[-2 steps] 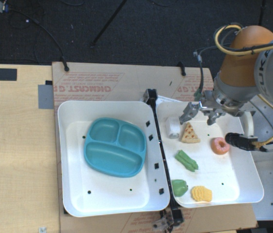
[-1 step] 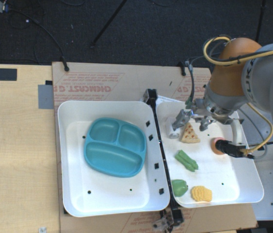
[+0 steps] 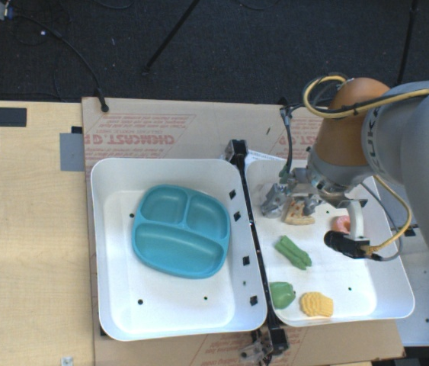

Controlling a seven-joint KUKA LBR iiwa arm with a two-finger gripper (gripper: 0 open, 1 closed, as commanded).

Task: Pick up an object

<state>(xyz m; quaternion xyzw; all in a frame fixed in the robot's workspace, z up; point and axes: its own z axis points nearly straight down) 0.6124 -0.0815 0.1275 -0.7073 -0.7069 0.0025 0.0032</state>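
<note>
Arm [image 3: 366, 128] low over right bin [image 3: 382, 296]

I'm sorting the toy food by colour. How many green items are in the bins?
2, both in the right bin: a long green pod mid-bin and a rounder green piece by the divider. The arm may hide others.

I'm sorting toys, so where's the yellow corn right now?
The yellow corn lies in the right bin, near its front edge, just right of the green pepper.
</note>
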